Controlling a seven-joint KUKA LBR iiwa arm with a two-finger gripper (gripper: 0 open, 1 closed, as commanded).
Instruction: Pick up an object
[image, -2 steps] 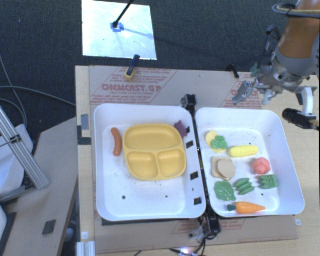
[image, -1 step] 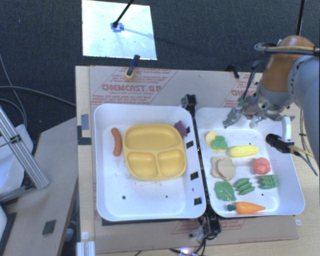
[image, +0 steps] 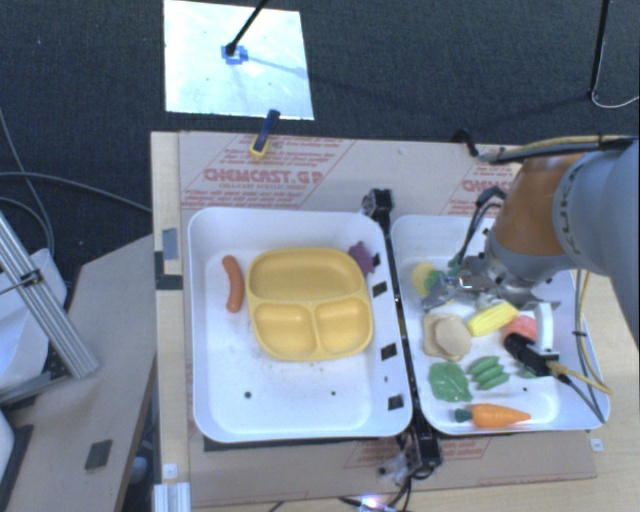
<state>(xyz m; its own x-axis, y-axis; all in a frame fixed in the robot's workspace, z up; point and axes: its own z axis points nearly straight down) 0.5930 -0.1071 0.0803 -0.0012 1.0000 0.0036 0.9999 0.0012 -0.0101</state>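
Brown printed board covers the surface, which carries two white bins side by side.

1. Object. No item is seen in the grip. By judgement, the likeliest target is the yellow lump in the far left corner of the right bin. It lies just beside the claw, on the side towards the divider. The lump is rounded and partly hidden, so no clear long axis or heading can be read.

2. Alternative. A corn cob lies just on the claw's other side. Its long axis runs on a slant, from near-left up to far-right in the view.

3. Claw. It sits low in the right bin, between lump and cob. Whether it is open or closed cannot be told from this angle. The grey arm reaches in over the bin's far right.

4. Surroundings. A pale bread roll lies close in front of the claw. Beyond it are pea pods, a green leaf and a carrot. The left bin holds a yellow divided plate and a sausage, well apart from the work.

5. Risks.
- The lump sits near the bin wall, so a closing claw may strike the wall or push the lump into the corner.
- A round shape may squirt out of the grip.
- Crowding could lead to the roll or cob being nudged, or caught alongside.
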